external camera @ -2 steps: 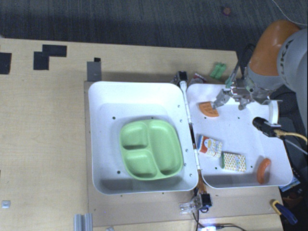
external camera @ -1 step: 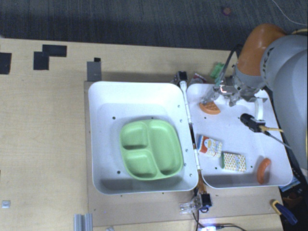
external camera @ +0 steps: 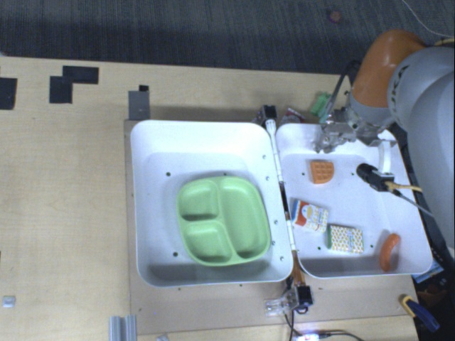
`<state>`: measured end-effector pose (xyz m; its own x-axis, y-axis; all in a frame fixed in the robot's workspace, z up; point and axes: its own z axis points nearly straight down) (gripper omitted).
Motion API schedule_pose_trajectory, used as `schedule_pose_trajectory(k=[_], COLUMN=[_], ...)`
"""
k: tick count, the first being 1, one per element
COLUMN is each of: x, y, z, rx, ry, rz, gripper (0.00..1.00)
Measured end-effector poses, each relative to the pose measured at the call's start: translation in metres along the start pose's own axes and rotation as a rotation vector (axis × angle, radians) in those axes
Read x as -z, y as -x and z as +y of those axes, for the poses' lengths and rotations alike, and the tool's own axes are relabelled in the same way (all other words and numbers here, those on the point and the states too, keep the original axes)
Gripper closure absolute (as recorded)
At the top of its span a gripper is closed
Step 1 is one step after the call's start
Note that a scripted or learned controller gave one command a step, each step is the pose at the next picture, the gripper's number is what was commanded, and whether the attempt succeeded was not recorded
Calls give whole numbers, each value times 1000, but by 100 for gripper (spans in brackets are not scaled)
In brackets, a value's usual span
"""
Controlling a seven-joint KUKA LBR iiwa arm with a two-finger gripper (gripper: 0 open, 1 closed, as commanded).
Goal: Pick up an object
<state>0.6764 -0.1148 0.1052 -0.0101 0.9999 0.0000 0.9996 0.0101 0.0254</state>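
Gripper (external camera: 328, 142) at far rim of right bin (external camera: 355, 261), can't tell its state, nothing visibly held, orange waffle-like piece (external camera: 321, 171) just below it, green divided tray (external camera: 223, 219) in left bin (external camera: 153, 190)

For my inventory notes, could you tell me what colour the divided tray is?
Light green; the divided tray shows in the camera view.

Arm (external camera: 426, 84): bulky, rounded grey shell, smooth, matte. Orange band (external camera: 380, 62) domed, glossy, at 10 o'clock of shell. Wrist metal-grey, small bright fittings. Black cable loops along band's 9 o'clock side. Gripper (external camera: 328, 142) silver-grey, blocky.
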Motion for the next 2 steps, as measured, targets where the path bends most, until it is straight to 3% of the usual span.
schedule_pose_trajectory(k=[1, 2], x=[-1, -17], y=[0, -23], z=[0, -87], rx=[1, -8], ry=[-1, -19], rz=[0, -1], gripper=[0, 0])
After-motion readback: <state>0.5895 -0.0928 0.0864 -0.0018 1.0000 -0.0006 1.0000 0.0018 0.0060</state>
